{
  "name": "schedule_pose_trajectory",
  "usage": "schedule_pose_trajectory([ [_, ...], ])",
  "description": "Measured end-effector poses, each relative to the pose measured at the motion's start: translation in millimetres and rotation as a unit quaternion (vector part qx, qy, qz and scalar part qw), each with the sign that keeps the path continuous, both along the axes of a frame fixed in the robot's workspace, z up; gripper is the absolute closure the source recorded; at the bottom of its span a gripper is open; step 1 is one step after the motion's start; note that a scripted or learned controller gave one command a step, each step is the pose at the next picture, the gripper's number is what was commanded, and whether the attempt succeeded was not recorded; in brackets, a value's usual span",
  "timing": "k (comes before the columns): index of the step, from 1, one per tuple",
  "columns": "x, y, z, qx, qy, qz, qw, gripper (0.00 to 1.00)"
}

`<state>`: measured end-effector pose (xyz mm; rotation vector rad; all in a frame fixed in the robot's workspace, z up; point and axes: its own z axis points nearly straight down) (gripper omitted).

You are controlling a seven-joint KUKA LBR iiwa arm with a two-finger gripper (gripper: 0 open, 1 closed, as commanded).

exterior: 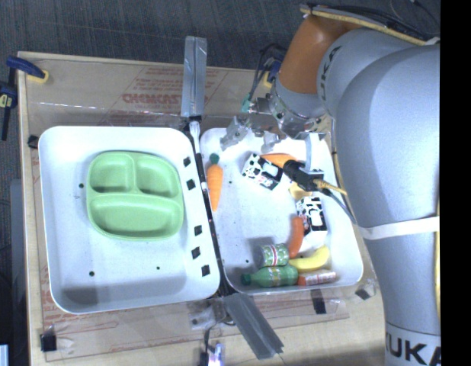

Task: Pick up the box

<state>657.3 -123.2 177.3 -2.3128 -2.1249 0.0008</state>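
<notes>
A small black-and-white patterned box lies in the upper middle of the right bin. A second patterned box rests against that bin's right wall. My gripper hangs over the bin's top left corner, just above and left of the first box, apart from it. It is open with nothing between its fingers. The grey arm with its orange band fills the right side and hides the bin's upper right corner.
The right bin also holds a carrot by its left wall, a second carrot, a can, a green bottle and a banana. A green divided tray sits in the left bin.
</notes>
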Motion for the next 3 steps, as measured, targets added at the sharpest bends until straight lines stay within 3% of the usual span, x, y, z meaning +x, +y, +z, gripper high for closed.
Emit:
schedule_pose_trajectory([
  [1,-57,-36,-86,0.0004,0.002,0.001,1.0000,0.00],
  [2,-57,-35,-76,0.0008,0.003,0.003,1.0000,1.00],
  [3,-69,-66,-86,0.0000,0.000,-0.231,0.9731,1.00],
])
